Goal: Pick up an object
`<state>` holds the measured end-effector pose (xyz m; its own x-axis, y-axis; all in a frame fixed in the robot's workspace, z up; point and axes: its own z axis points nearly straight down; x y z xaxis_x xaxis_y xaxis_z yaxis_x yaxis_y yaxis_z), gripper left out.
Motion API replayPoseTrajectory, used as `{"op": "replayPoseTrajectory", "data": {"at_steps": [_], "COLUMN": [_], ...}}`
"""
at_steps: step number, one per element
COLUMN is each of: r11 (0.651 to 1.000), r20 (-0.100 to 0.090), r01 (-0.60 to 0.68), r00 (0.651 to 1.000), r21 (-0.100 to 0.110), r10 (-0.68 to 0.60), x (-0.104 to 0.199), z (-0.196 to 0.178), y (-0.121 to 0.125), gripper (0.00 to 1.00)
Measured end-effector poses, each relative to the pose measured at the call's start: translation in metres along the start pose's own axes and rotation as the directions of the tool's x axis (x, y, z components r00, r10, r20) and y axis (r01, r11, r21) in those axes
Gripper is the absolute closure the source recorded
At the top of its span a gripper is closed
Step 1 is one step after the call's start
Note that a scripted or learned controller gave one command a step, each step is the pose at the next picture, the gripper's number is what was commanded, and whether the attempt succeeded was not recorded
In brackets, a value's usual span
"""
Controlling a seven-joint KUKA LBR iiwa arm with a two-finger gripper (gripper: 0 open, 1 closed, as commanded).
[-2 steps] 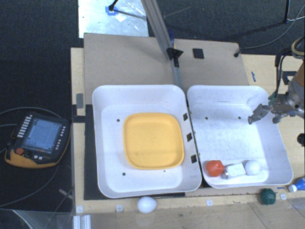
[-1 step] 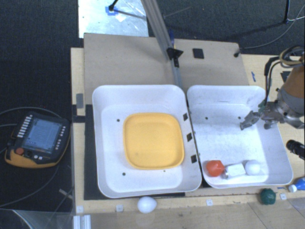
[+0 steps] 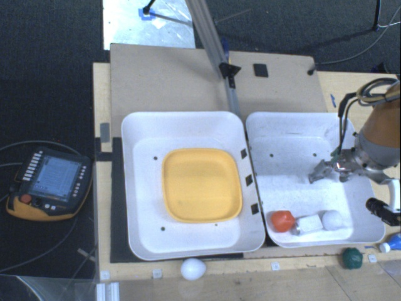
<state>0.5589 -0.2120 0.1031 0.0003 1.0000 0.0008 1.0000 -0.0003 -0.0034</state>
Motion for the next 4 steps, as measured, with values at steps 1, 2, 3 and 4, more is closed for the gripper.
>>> {"op": "replayPoseTrajectory", "data": {"at_steps": [1, 2, 3, 4], "r11": [1.000, 1.000, 1.000, 1.000], "r20": [0.001, 0.002, 0.002, 0.002], "r01": [0.001, 0.001, 0.001, 0.001], "r00": [1.000, 1.000, 1.000, 1.000], "r21": [-0.004, -0.006, -0.009, -0.007], "r10": [-0.001, -0.001, -0.001, -0.001], "x": [0.000, 0.000, 0.002, 0.003], "z": [0.013, 0.002, -0.060, -0.103], "y": [0.000, 0.001, -0.001, -0.002], "gripper": [0.00, 1.00, 1.00, 1.00]}}
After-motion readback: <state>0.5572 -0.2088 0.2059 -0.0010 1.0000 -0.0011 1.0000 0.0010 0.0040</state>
